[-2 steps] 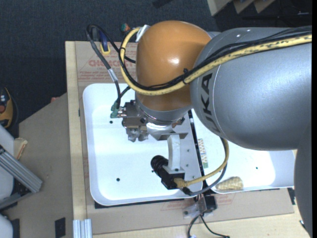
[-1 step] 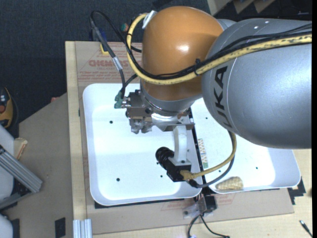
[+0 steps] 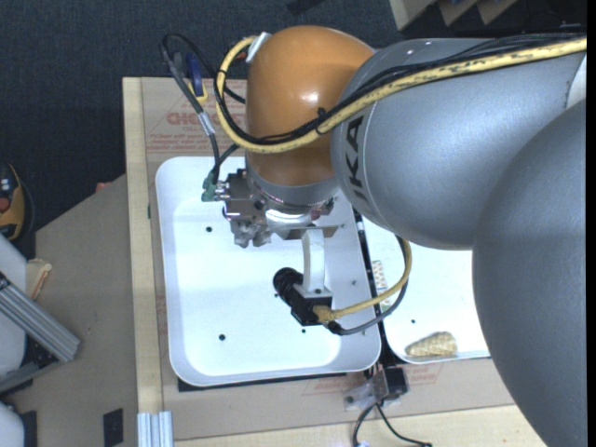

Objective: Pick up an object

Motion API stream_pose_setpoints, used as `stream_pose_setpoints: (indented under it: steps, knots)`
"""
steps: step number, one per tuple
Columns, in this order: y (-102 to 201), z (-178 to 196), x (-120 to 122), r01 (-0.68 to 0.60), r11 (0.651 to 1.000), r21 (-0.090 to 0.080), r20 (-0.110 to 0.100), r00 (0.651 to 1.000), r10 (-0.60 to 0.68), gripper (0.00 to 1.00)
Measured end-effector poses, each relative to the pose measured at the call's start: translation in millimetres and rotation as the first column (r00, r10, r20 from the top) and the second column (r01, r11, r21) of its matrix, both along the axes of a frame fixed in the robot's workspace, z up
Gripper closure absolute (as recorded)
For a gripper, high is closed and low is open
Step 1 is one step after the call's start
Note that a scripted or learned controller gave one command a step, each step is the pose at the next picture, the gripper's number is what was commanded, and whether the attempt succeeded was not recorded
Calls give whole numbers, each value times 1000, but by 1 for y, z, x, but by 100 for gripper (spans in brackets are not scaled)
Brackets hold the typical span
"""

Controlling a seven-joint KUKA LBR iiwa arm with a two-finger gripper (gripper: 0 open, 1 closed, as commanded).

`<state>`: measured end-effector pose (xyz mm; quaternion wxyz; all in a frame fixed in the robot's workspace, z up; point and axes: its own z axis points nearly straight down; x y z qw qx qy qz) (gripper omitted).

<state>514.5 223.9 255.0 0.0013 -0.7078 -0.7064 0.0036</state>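
Observation:
My gripper [image 3: 246, 231] hangs over the upper middle of the left white bin [image 3: 200, 296], under the orange wrist band, and the wrist hides most of it. I see nothing between it and the bin floor. A tan, crumbly-looking object [image 3: 433, 345] lies at the near edge of the right bin [image 3: 438, 277]. A small patterned piece [image 3: 377, 274] shows at the wall between the two bins.
The big grey arm covers most of the right bin and the upper right of the view. The bins rest on a brown board [image 3: 140, 250]. Cables and a small black connector [image 3: 391, 380] lie at the board's front edge.

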Motion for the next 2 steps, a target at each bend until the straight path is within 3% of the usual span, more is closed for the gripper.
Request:
stream_pose_setpoints:
  steps: [1, 2]
  knots:
    - [1, 30, 18, -2, 1000, 4, 11, 1000, 2, 100]
    - [1, 58, 1, -4, 1000, 5, 10, 1000, 4, 100]
